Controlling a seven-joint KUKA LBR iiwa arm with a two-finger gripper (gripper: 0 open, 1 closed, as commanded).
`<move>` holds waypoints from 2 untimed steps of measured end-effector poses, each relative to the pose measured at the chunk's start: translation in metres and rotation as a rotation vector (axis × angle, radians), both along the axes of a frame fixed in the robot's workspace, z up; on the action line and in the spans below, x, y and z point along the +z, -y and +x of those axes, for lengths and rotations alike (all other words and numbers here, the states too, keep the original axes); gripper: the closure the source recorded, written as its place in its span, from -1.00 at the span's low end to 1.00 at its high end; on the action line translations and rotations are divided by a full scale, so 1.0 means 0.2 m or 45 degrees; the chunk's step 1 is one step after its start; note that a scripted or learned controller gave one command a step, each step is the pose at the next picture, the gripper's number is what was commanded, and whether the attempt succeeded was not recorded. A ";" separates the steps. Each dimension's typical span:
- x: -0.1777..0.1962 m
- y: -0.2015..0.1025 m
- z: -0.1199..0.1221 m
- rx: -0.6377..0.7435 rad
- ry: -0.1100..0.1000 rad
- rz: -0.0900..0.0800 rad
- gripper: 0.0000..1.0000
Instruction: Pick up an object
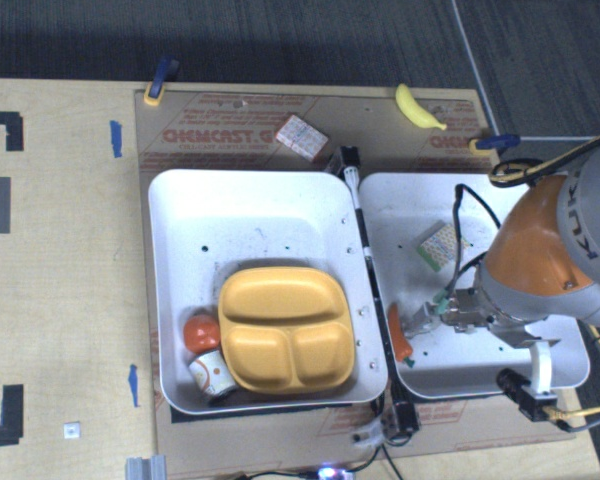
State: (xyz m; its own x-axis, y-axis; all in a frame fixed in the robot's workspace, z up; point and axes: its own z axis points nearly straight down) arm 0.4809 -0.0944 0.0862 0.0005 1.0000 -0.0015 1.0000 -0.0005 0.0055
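My gripper (426, 317) is low in the right bin (405, 196), near its front left corner, under the orange-banded wrist. A slim orange object (397, 334) lies against that bin's left wall, just left of and slightly below the gripper; whether they touch is unclear. A small green and white box (438, 245) rests farther back in the same bin. The left bin (168, 258) holds a yellow divided plate (285, 326), a red-orange ball (200, 331) and a white and orange cup (212, 372) at the plate's left side.
A yellow banana (418, 108) and a patterned card (300, 136) lie on the cardboard behind the bins. A black divider (365, 258) runs between the two bins. The arm's body covers the right part of the right bin.
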 end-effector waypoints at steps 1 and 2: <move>0.05 0.00 0.01 0.000 0.004 0.000 1.00; 0.05 0.00 0.00 0.000 0.003 0.000 -1.00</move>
